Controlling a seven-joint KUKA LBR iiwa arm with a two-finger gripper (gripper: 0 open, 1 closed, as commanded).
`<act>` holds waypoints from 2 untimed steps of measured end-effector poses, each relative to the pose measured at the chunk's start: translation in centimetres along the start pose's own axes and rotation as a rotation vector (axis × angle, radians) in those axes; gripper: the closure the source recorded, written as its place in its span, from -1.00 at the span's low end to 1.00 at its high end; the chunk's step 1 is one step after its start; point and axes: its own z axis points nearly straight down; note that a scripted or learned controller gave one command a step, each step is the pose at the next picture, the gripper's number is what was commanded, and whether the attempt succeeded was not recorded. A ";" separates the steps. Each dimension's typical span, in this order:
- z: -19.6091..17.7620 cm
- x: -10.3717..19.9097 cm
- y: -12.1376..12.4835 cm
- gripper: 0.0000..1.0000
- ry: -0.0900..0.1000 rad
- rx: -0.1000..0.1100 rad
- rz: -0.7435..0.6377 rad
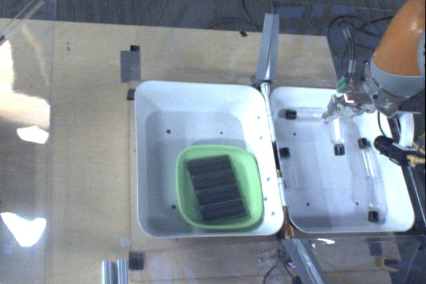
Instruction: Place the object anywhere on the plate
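A green square plate [182, 173] sits in the front part of the left bin [156, 116]. A dark grey ridged block [214, 189] lies flat on the plate, slightly turned. My gripper [338, 105] hangs over the far side of the right bin [313, 206], well to the right of the plate and apart from the block. The grey wrist with its orange band [403, 43] rises above it at the right edge.
Clear tubes with black caps lie in the right bin: one [307, 115] along the far wall, one [337, 136] just below the gripper, a longer one [369, 176] at the right. A small black piece [284, 152] rests by the divider. Cables trail behind the bins.
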 end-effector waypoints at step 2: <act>-1.0 10.9 -9.0 1.00 0.003 0.002 -0.216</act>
